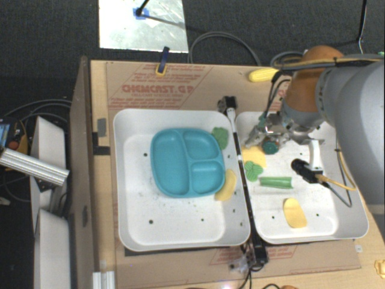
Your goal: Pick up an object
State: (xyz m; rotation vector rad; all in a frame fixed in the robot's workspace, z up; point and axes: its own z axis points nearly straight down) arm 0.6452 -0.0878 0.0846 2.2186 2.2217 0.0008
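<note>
My gripper (265, 138) is low over the far left corner of the right bin (343, 221), reaching in from the right. A small teal round piece (271, 147) sits right under its tip, and I cannot tell whether it is held. Just in front lie a yellow piece (254, 156), a green knobbly piece (252, 171) and a green cylinder (275, 182). A yellow oval piece (294, 213) lies nearer the front of that bin.
The left bin (138, 221) holds a blue divided plate (185, 161), with a green piece (221, 137) at its far right corner and a yellow curved piece (227, 185) at its right edge. A black divider clip (228, 106) sits between the bins.
</note>
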